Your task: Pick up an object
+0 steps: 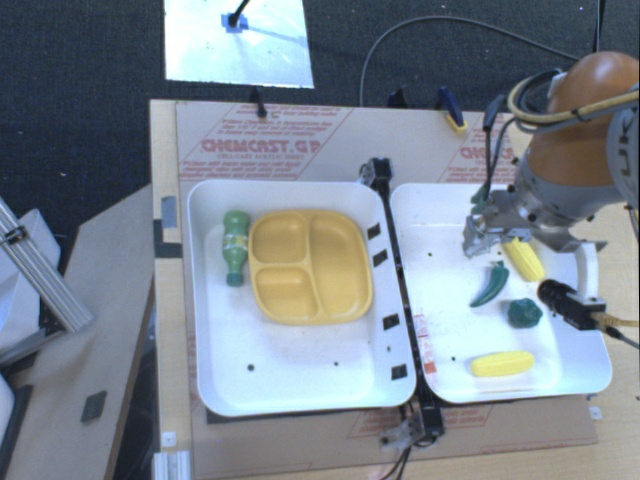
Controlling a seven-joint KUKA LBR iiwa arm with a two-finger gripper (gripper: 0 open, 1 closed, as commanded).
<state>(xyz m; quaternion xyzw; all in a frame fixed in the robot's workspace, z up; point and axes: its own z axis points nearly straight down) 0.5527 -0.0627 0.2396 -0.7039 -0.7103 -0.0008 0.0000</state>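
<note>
White bins side by side on table. Left bin holds yellow plate and green bottle touching its left edge. Right bin: corn upper right, green pepper beside it, dark green lump, yellow piece lower down. Hand hangs over right bin's upper part, just left of corn; can't tell how far open, nothing seen held.
</note>
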